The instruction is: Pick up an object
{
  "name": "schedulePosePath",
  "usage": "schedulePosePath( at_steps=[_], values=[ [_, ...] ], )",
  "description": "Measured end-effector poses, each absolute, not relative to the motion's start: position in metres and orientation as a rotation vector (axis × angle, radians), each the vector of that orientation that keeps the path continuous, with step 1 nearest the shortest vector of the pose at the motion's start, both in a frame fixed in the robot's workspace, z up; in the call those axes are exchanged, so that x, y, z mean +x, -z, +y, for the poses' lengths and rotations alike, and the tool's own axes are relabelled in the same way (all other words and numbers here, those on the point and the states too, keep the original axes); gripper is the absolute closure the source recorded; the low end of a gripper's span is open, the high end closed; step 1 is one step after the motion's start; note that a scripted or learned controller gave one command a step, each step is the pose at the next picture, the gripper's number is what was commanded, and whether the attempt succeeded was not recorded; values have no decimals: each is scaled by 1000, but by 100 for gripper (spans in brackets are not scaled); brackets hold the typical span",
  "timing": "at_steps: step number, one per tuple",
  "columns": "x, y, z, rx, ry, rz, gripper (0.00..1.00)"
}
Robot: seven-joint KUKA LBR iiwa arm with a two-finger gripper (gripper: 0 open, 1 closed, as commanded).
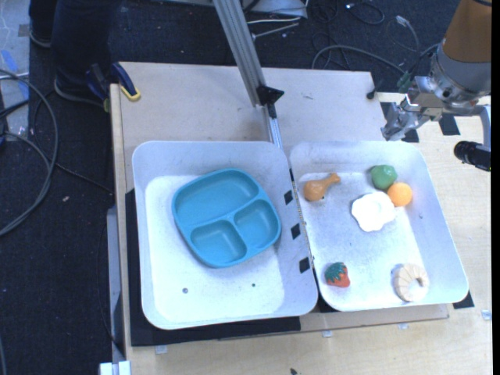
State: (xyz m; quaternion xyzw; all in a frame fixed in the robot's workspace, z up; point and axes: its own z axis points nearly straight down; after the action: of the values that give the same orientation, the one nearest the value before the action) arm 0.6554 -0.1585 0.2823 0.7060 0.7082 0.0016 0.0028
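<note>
Arm comes in from upper right, orange band at top edge, grey wrist below it. Gripper (400,123) hangs over bare bench just beyond far edge of right bin (437,233), not inside it; can't tell its grip state from this angle, nothing seen held. Right bin has chicken drumstick (320,185), green ball (383,176) touching orange ball (400,194), white fried egg (373,211), strawberry (337,274), shrimp (409,280). Left bin (156,287) holds blue divided plate (226,217).

Two white bins (156,209), one blue plate (226,217), six toy foods (373,211) (all right bin)
</note>
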Motion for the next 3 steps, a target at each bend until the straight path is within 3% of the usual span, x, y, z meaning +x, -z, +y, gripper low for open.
schedulePosePath(
  at_steps=[3],
  values=[
    [631,-250,12,2214,0,2232,100]
  ],
)
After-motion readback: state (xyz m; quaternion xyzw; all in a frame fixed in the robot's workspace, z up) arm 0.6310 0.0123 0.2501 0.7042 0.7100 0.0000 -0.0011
